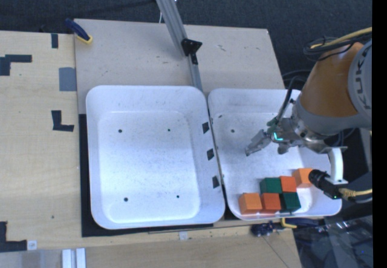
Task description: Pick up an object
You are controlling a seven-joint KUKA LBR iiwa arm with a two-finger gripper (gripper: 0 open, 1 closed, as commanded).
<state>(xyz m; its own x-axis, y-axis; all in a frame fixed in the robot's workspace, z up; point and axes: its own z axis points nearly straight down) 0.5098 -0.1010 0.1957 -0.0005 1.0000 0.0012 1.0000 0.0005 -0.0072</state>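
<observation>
Robotics lab: KUKA arm over taped bench w/ white bins.

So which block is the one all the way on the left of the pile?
Look at the right-hand white bin, the one under the claw. Along its near edge sits a small cluster of orange and green blocks. The orange block at the left end is the one: it sticks out alone, with no green block touching it.

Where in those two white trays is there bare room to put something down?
The left bin has open floor wall to wall. The right bin is bare along its far and left sides. Its near corner is crowded with orange and green blocks, the claw above mid-floor.
</observation>
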